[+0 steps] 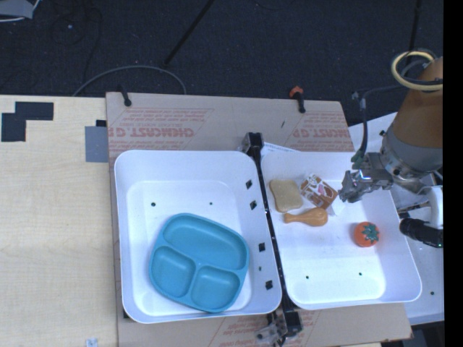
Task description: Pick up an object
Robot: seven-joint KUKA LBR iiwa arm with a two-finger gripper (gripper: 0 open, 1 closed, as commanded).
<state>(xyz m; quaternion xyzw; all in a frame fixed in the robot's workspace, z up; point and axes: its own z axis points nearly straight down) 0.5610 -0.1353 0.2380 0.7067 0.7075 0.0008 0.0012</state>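
The grey arm [416, 132] comes in from the right side of the tabletop [51, 223], its orange band high near the upper right, and bends down over the far right edge of the right bin [405, 291]. Its gripper [350, 190] hangs low above the upper right part of that bin; its metal parts blur together against the white floor, so I cannot tell how wide it stands, and nothing can be made out in its grasp. Just beside the gripper, toward the bin's middle, lies a small crumpled wrapper-like object [319, 189] in brown, red and white, close enough that touching or apart cannot be told. Next to it, nearer the divider between the bins, lies a flat tan slice of toy bread [286, 193]. Below these two, an orange-tan toy drumstick [307, 217] lies on its side, its thin end pointing toward the divider. Nearer the bin's right edge, apart from the gripper and below it, sits a small round orange-red toy fruit [366, 234] with a green top. The left bin [137, 168] holds a blue divided plate [198, 261] with three compartments, lying tilted in the bin's lower half, toward its near edge. Both bins rest on a cardboard sheet [202, 125] on the tabletop.
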